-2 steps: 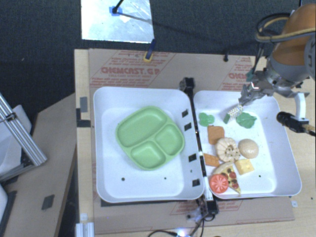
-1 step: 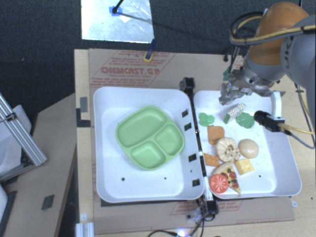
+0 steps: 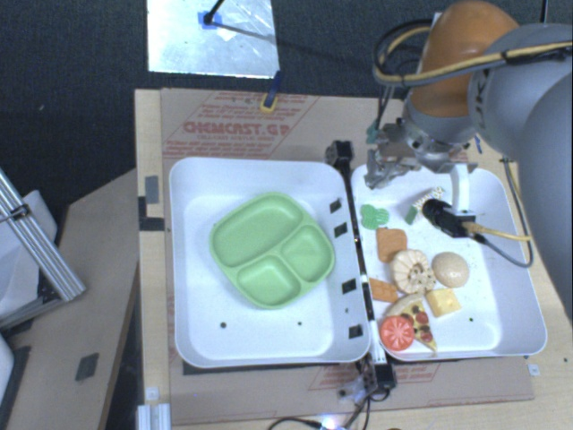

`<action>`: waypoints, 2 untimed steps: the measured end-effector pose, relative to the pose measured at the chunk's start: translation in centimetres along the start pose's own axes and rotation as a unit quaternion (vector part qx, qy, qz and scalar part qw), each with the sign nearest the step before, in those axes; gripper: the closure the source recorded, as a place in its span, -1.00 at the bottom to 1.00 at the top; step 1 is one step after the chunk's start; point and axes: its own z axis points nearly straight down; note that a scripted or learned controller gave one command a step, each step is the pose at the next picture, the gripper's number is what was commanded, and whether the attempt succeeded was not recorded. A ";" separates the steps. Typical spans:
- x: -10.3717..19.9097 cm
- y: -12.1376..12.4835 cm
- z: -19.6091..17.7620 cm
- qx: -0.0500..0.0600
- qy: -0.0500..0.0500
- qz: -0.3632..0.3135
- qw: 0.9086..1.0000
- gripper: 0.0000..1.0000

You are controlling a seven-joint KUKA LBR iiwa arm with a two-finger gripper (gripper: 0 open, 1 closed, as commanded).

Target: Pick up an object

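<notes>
Gripper [image 3: 387, 170]: I cannot tell how it stands; it hangs over the far end of the right bin [image 3: 515, 285].
Nearest object: green piece [image 3: 373, 214], just below the gripper.
Handling: I judge it light, flat, slippery plastic.
Hold: across its narrow edges.

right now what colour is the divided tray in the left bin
Light green, seen in the camera view: the divided tray lies in the white left bin.
</notes>
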 end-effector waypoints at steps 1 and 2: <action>4.5 -0.4 -2.1 0.000 0.000 0.000 1.000 1.00; 4.0 -0.6 0.0 0.001 -0.001 0.005 1.000 1.00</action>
